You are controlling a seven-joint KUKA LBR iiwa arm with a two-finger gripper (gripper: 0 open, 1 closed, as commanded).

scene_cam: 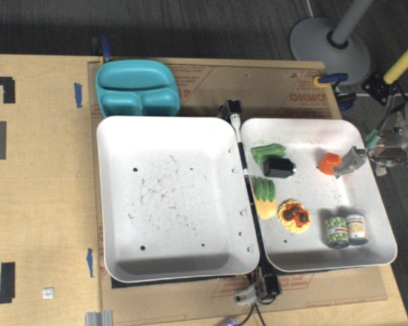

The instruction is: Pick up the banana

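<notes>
The yellow toy banana with a green end (265,200) lies in the right white plastic bin (370,202). It is close against the bin's left wall, about halfway between far and near. The grey metal gripper (347,164) is over the right side of that same bin, well apart from the banana. It is just beside a small round orange toy (329,161), on that toy's right. I cannot tell if the gripper is open or closed.

A green toy vegetable (266,151) and a small black block (280,168) sit just past the banana. A round yellow and red toy food (294,215) is near its right. Two little cans (345,229) stand side by side at the near right. The left white plastic bin (170,195) has dark scuff marks on its floor. A blue-green plastic tray with sections (137,87) sits behind it.
</notes>
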